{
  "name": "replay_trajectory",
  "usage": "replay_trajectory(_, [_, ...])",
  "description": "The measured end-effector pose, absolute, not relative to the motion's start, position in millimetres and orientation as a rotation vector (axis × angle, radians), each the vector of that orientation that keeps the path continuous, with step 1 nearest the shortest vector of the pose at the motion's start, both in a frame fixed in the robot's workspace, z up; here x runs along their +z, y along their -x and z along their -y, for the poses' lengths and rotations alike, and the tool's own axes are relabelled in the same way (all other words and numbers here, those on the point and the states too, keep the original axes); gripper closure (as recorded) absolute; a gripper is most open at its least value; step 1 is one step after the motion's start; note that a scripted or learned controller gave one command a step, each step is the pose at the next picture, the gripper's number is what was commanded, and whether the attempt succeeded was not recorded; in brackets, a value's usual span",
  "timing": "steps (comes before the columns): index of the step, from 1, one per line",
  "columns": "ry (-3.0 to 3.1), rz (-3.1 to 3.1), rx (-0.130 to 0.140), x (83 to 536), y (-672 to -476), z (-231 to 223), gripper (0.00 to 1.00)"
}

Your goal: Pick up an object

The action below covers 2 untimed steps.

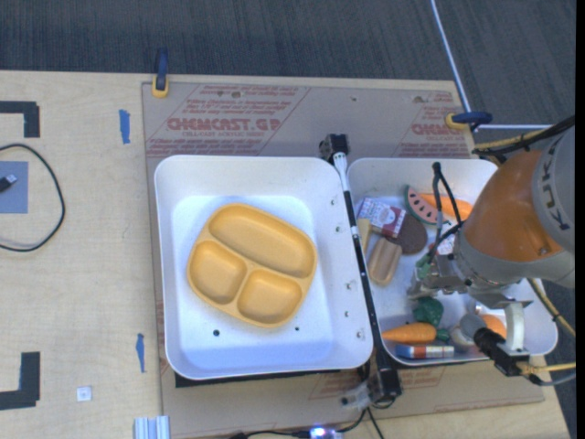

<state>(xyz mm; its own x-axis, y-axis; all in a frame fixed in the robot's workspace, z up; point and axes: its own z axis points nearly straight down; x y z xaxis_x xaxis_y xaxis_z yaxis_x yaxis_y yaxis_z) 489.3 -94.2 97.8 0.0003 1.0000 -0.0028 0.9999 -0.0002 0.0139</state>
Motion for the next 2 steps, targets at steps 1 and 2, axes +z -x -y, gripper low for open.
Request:
replay_trajectory(1, [-2.214,-2.213,0.012,98,-489.1,94,0.0])
replay_trajectory(2, [-2.211,-2.211,0.016,108,-490.7,94,1.0])
